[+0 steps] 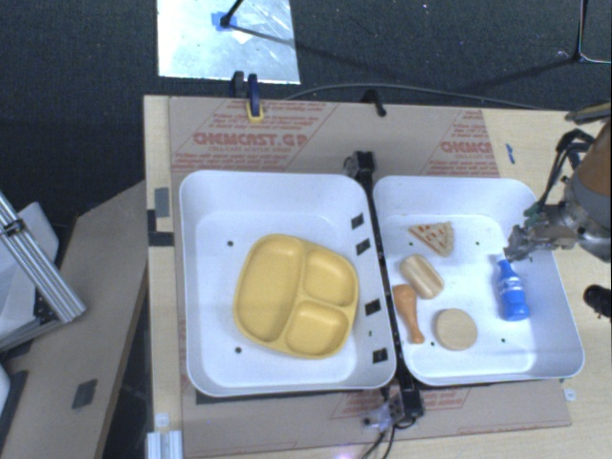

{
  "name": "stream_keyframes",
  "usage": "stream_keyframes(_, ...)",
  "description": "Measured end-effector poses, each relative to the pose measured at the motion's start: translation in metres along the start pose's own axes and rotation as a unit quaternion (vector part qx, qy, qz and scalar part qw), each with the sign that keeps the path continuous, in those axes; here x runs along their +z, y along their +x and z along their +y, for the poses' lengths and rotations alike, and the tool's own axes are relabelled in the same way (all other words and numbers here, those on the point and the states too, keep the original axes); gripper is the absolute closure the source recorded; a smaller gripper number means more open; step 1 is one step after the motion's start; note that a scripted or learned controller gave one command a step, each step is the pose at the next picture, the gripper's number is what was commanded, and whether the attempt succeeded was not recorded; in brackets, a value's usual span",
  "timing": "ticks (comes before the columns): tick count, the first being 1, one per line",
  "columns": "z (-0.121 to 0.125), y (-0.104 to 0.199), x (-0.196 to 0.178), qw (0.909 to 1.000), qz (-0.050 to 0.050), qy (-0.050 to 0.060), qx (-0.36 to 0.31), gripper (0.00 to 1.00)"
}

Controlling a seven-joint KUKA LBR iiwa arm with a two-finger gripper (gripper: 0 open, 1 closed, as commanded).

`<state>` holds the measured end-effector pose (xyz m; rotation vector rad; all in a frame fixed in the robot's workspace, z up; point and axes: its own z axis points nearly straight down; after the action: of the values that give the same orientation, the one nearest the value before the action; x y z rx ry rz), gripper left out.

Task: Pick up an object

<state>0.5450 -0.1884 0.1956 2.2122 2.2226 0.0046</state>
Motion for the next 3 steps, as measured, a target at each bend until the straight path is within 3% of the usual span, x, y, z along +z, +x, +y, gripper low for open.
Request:
stream_keyframes(2, 0.006, -0.01, -0.099, 1.0, 0.0, 0.0, 0.0, 1.0)
stream_keyframes(3, 0.02, 0.048, -0.098, 1.0, 0.002, 0.002, -0.003, 1.0)
